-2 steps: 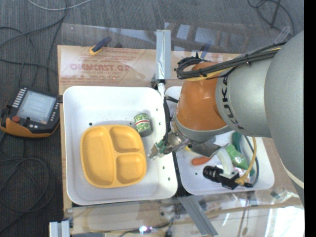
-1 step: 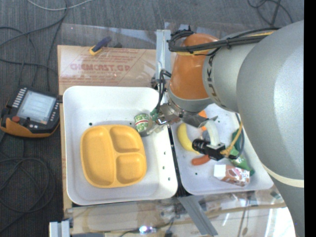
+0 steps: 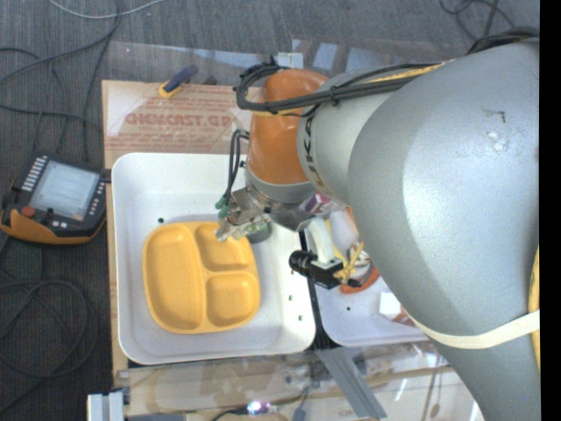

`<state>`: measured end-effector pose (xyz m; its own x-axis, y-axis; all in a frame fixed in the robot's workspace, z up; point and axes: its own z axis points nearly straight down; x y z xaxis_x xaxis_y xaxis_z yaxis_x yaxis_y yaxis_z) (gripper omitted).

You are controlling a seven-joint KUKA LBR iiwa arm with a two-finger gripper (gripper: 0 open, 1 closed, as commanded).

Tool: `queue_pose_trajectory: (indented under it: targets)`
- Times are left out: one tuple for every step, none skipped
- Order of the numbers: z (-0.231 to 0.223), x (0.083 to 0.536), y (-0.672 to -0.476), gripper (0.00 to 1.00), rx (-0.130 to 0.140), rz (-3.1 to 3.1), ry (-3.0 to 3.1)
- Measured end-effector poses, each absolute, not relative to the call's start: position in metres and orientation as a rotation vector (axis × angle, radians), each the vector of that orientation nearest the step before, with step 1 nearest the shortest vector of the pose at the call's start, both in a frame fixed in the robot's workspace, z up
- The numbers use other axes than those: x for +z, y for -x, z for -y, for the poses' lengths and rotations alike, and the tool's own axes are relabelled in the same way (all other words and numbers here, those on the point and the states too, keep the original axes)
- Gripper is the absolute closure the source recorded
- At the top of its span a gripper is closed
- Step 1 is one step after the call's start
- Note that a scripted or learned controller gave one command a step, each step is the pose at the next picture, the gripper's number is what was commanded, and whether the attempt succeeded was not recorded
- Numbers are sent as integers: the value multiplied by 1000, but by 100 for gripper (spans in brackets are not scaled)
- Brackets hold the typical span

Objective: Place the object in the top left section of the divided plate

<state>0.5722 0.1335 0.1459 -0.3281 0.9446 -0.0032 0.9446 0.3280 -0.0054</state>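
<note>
The gripper (image 3: 238, 224) hangs at the upper right rim of the yellow plate (image 3: 188, 279); its state and the object cannot be told. It should first move further left.

Dark grey ribbed carpet floor (image 3: 131, 24) fills the upper frame and the left side. Thin white cable (image 3: 83, 7) loops at 11 o'clock; black cables (image 3: 478, 7) at 1 o'clock. Brown cardboard sheet with faded red print (image 3: 171, 125) lies under the bench area toward 11 o'clock, with a small yellow-and-blue tool (image 3: 178, 80) on its top edge. Orange and grey handheld control pendant with a lit screen (image 3: 54, 200) sits on the floor at 9 o'clock. Metal frame parts (image 3: 342, 384) at 6 o'clock. Even lighting.
</note>
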Motion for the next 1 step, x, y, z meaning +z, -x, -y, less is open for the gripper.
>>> queue_pose_trajectory:
  targets:
    - [-109, 96, -583, 100, -30, 2460, 1975]
